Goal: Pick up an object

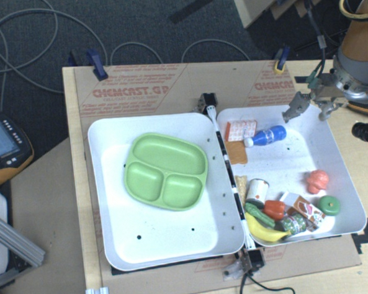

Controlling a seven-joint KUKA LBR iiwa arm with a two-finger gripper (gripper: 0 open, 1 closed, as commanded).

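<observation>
- Hand (312,106) open, holding nothing, over the right bin's (340,165) far edge.
- Bottle (267,135) lies just left of it.
- Green tray (165,170) in left bin (112,197).

pincer (311,106) hangs open above right bin (334,159) (near blue bottle (267,135)).

Arm (358,52) cut off by right edge.
</observation>
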